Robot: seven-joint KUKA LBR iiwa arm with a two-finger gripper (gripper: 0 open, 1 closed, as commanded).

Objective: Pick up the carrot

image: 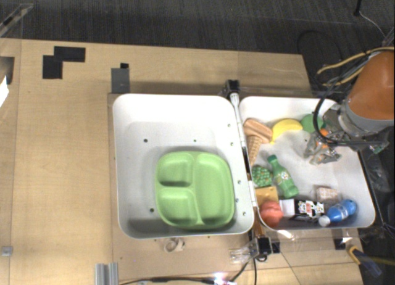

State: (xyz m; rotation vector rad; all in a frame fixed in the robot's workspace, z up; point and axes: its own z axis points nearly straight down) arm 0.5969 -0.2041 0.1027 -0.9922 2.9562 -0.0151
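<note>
Camera view — pincer [321, 152] low in right bin [355, 182], grip state unclear, beside banana [285, 128], green bottle [281, 176], blue bottle [341, 210].

Arm [370, 92] cut by right edge

On the tabletop [62, 185] two bins sit side by side: the left bin [129, 154] holds a divided plate [194, 188], while the right bin [364, 210] holds toys crowded along its left and near walls, with the hand [321, 148] over its far right part.
</note>
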